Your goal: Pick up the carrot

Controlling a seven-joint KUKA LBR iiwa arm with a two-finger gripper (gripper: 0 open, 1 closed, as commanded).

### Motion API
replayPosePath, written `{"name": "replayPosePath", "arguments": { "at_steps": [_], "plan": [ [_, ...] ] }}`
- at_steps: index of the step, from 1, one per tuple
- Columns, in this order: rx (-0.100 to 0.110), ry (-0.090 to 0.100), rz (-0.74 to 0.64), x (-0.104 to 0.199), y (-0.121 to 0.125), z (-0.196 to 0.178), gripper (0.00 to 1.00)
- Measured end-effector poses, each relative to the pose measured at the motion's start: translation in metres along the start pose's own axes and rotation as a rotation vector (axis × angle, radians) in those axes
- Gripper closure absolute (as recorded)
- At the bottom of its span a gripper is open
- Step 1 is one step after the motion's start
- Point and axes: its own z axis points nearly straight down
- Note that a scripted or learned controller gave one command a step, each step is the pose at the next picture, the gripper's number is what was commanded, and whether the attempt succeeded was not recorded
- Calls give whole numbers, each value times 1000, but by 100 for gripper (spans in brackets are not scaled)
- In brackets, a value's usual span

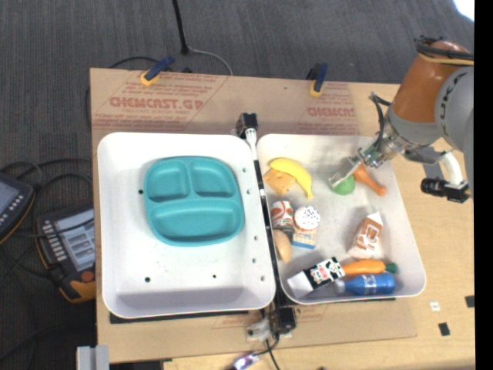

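Observation:
A small orange carrot (370, 181) with a green top (344, 184) lies at the back of the right bin (408, 230), near its far right wall. My gripper (348, 173) is down in that bin, right at the carrot, between the orange body and the green top. The grey arm with its orange band (422, 91) reaches in from the right above it. The gripper's metal parts hide part of the carrot, and I cannot see whether it is held. A second orange, carrot-like piece (363, 267) with a green end lies near the bin's front.
The right bin also holds a banana (291, 173), a can (281, 214), a white cup (306, 219), a small carton (368, 233), a cow-patterned bottle (324, 272) and a blue bottle (370, 285). A teal divided tray (193, 200) sits in the left bin (123, 268).

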Motion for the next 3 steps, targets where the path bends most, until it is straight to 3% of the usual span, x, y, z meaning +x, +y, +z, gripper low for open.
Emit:
{"name": "replayPosePath", "arguments": {
  "at_steps": [1,2,3],
  "plan": [
    [0,-14,145,27,-59,-118,100],
    [1,-11,382,114,-42,-45,100],
    [-1,-12,601,172,-16,-141,100]
  ]
}}
